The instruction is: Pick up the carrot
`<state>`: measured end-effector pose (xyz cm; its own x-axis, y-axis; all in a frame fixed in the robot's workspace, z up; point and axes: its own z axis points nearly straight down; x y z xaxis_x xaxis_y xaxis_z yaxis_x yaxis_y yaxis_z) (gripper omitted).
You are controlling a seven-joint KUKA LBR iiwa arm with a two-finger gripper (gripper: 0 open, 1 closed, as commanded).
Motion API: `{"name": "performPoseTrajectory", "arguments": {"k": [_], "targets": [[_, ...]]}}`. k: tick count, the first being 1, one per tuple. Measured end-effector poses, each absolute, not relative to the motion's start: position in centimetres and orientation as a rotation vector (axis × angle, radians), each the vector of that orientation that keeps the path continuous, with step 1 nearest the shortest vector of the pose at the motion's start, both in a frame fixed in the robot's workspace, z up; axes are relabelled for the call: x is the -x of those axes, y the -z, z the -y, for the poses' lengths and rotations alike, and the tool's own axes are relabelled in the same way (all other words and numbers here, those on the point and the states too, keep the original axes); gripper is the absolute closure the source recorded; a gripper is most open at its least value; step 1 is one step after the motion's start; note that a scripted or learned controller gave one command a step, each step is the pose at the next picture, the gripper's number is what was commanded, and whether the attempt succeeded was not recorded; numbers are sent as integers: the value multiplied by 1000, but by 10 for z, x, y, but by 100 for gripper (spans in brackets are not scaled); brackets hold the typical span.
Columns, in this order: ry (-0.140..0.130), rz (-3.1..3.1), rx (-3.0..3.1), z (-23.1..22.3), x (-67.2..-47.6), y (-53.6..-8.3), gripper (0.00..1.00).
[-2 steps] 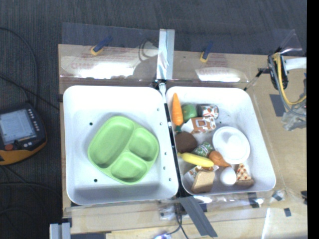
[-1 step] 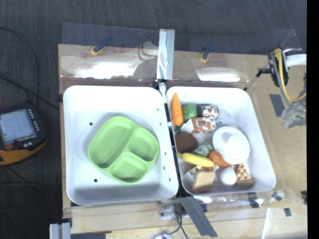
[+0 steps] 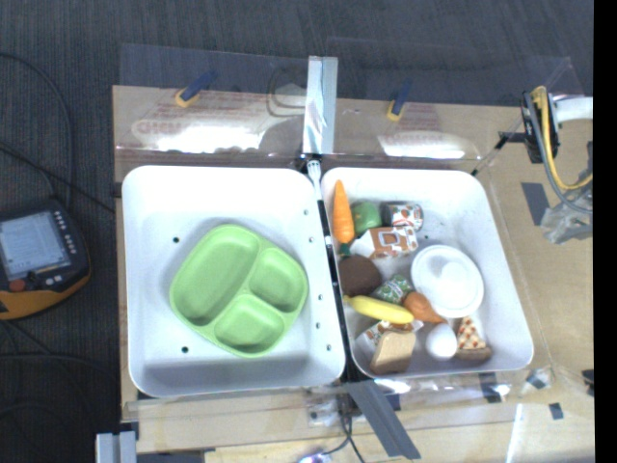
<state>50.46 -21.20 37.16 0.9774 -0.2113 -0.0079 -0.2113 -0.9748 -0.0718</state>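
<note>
The carrot [image 3: 341,215] is long and orange, with its thin end pointing to the back. It lies in the right bin [image 3: 501,249], tight against that bin's left wall near the back corner. A green round item [image 3: 367,217] touches its right side, and a dark brown round item [image 3: 360,275] sits just in front of its thick end. A shorter orange-red piece [image 3: 421,307] lies further forward, beside a white bowl [image 3: 446,276].
The right bin also holds a banana [image 3: 381,309], a white egg [image 3: 442,340], a bread piece [image 3: 390,347], a printed carton [image 3: 393,241] and a small can [image 3: 405,215]. The left bin [image 3: 145,220] holds a green divided plate [image 3: 241,287]. Yellow cables [image 3: 548,133] hang at the right edge.
</note>
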Motion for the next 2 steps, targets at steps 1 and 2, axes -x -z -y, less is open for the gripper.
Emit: {"name": "performPoseTrajectory", "arguments": {"k": [1,2], "targets": [[-4,-314,3113,222,-493,-337,100],[-6,-315,3098,220,-495,-343,100]]}}
